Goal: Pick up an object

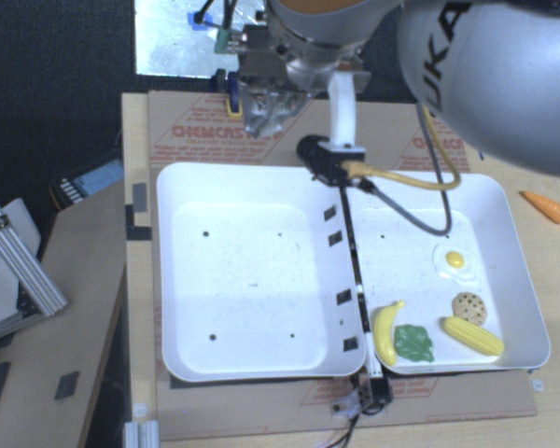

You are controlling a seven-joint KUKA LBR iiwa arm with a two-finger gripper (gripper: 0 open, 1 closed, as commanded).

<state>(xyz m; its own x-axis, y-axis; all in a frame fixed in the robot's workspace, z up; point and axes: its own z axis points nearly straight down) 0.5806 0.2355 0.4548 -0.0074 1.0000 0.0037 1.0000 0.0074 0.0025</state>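
Nearest the camera, at the near edge of the right bin (518, 241), lie four small toys in a loose row: a yellow banana (386, 332) curving upright against the divider side, a green leafy piece (415, 343) touching its right flank, a round brown cookie (469, 307) a little farther back, and a yellow corn cob (472, 336) lying slanted just near of the cookie. Farther into that bin, close to its right wall, rests a fried egg (454, 261) with a yellow yolk. Left of these sits the left bin (182, 250), its white floor marked by a few dark dots. Both bins rest on a brown cardboard sheet (196, 133) printed with red lettering. Outside the right bin, on the bench at the far right, lies an orange carrot (549, 207). Over the far edge of the cardboard, well apart from all the toys, hangs the gripper (266, 115), beyond the far rim of the left bin; its metal fingers point down, but blur and glare hide whether they are spread or pressed together, so that cannot be told, and nothing can be seen between them. Above it rises the grey arm (485, 63) with its orange band, reaching in from the right, a yellow cable (406, 181) trailing over the right bin.
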